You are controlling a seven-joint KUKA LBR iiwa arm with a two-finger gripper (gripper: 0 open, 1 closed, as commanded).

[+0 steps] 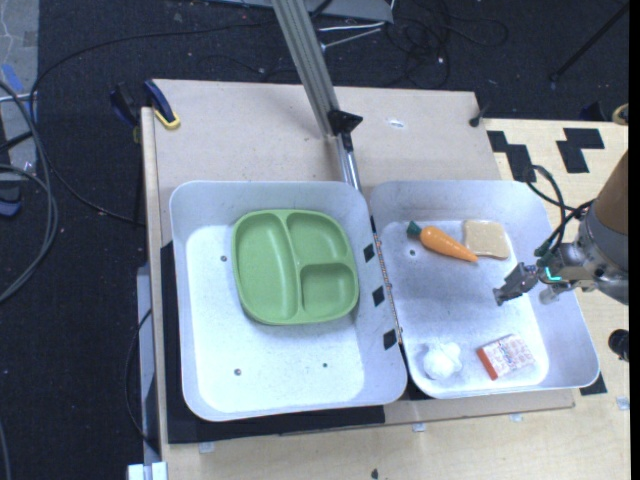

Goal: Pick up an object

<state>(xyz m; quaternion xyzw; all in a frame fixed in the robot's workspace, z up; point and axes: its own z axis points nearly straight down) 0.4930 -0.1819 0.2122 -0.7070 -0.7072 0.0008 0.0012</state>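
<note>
Reaching in from the right, the hand (512,286) sits low over the right bin (560,373), near its right wall and over bare floor, with nothing between its dark fingers; whether they are spread or pressed together I cannot tell, since they read as one dark wedge at this slant. It seems placed there as a staging point, roughly midway between the candidates for the pick. A carrot (447,244) lies toward the far side of that bin, its tip touching or just beside a tan slice of bread (486,238). Nearer the front edge lie a small red-and-white packet (507,355) and, beside it to the left, a white crumpled lump (441,360), possibly a tissue or a toy. All four lie flat and loose, so any could be taken; the packet looks nearest. The carrot and bread crowd each other, which may foul a grasp. In the left bin (200,368) a green divided plate (296,266) rests well apart from the hand, no obstacle. Both bins sit on the counter (250,128)
</note>
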